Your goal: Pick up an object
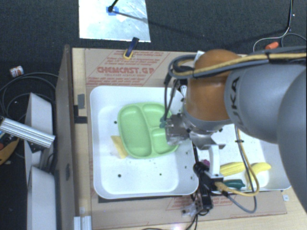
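A yellow piece (117, 146) lies by the left bin's (106, 186) left wall, beside the green tray (139, 131). The gripper (173, 134) sits at the tray's right rim; whether it grips, I cannot tell. Seating squarely over that rim before lifting seems wise. Corn (242, 167) lies in the right bin (283, 187).

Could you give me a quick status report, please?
Pincer low at green tray rim, left bin. Nothing seen held. Corn in right bin.

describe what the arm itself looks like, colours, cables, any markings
The arm is a thick, rounded grey body with dark KUKA lettering on its side and a glossy orange band above the wrist. Yellow and black cables run along its top, and more loop below near the wrist.
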Controlling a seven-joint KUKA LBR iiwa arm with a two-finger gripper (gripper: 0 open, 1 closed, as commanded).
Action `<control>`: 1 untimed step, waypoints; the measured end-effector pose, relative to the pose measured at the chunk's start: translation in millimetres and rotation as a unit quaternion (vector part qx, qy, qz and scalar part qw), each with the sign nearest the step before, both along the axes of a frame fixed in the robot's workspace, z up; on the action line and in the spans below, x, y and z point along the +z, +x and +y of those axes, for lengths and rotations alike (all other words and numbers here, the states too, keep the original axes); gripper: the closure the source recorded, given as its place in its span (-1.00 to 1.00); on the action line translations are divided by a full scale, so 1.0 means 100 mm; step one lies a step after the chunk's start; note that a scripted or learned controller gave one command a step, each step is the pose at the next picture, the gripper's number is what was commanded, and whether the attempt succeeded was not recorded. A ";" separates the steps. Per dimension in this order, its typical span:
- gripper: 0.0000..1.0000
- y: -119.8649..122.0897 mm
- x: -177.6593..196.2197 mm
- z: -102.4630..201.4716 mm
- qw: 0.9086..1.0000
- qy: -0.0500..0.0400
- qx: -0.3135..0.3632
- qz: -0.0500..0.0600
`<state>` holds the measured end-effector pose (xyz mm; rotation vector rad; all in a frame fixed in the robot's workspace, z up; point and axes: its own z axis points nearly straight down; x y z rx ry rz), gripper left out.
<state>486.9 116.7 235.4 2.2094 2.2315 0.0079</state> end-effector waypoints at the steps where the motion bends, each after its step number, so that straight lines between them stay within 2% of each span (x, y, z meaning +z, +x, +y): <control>1: 1.00 0.36 -1.02 0.43 1.000 -0.001 -0.001 0.004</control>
